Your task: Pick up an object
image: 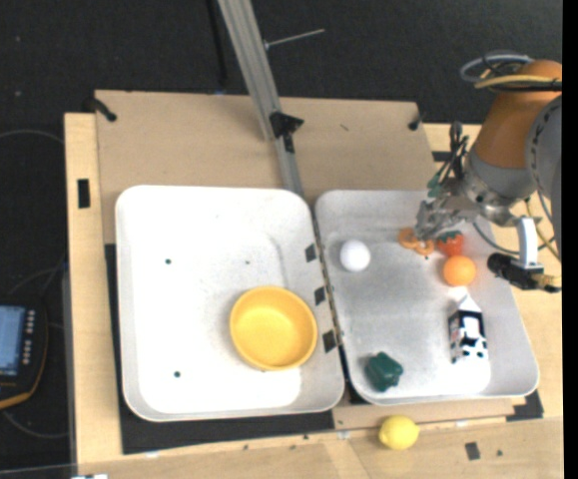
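Gripper [433, 230], its finger state impossible to tell from above, hangs low over a small orange-red object [415, 239] just beside the orange ball [458, 270], which it could likely nudge away, spoiling the grasp.

Left bin [169, 228]: bowl [273, 327] at its lower right. Right bin [388, 218]: ball [354, 256] upper left, block [383, 369] lower left, carton [465, 335] lower right, round fruit [458, 270] above carton. My gripper [434, 226] over right bin's upper right. Lemon [398, 432] on bench, below right bin.
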Available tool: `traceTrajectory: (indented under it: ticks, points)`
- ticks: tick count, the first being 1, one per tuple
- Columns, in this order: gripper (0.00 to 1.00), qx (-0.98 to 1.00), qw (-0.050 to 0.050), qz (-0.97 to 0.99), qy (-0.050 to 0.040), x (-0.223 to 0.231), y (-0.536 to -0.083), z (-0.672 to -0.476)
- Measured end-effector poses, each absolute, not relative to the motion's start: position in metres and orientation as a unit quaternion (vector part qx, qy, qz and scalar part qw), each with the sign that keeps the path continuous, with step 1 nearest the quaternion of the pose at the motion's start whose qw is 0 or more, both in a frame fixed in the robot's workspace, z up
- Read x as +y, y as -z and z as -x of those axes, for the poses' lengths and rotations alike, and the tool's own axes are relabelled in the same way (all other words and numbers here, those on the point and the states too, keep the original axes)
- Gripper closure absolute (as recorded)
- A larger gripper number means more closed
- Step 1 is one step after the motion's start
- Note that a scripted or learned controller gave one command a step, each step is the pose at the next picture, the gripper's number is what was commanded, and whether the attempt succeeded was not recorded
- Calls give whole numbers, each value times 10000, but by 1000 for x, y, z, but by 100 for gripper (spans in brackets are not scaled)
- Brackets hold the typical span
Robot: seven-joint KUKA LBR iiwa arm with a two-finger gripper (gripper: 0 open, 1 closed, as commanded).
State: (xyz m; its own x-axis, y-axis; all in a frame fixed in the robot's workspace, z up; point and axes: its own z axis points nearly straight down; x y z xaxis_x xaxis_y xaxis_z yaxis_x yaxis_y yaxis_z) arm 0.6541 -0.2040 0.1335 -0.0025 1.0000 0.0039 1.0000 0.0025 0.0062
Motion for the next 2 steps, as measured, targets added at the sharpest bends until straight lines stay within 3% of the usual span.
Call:
traceTrajectory:
  ticks: [1, 2]
  points:
    - [100, 7079, 35, -7063, -18, -210, -183, -663]
    - [100, 7084, 14, -7058, -5, -204, -241, -660]
